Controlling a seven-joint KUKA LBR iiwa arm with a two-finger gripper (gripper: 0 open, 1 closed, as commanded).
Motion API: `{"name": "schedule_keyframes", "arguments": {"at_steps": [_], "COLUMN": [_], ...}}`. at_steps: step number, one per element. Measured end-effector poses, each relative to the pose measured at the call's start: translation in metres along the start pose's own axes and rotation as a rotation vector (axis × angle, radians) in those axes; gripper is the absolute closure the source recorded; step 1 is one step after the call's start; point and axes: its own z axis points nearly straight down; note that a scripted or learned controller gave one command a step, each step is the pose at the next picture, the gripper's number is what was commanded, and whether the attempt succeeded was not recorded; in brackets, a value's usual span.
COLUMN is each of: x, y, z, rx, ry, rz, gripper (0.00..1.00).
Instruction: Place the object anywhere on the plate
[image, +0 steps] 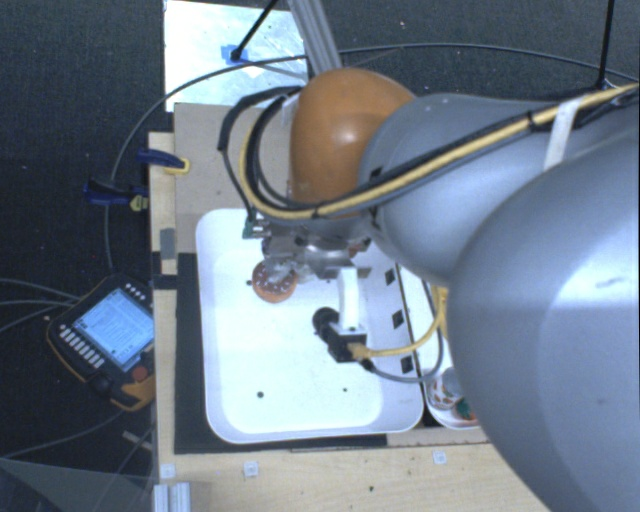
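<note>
A small round brown object (271, 283) lies in the left white bin (300, 400), near its upper left part. My gripper (305, 256) hangs from the orange wrist band just above and to the right of the object, its underside partly covering the object's top edge. A sliver of a round white plate (447, 398) shows at the lower right, in the right bin, mostly hidden under the grey arm.
The arm's big grey body covers nearly all of the right bin. A black cable fitting (330, 330) with yellow and grey cables hangs over the left bin's middle. A teach pendant (105, 335) lies left of the bench. Clamps (160, 160) sit at the bench's left edge.
</note>
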Motion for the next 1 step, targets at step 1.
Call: {"name": "schedule_keyframes", "arguments": {"at_steps": [1], "x": [-0.0034], "y": [0.0001], "z": [0.0002], "rx": [0.001], "ry": [-0.003], "rz": [0.004], "gripper": [0.0]}}
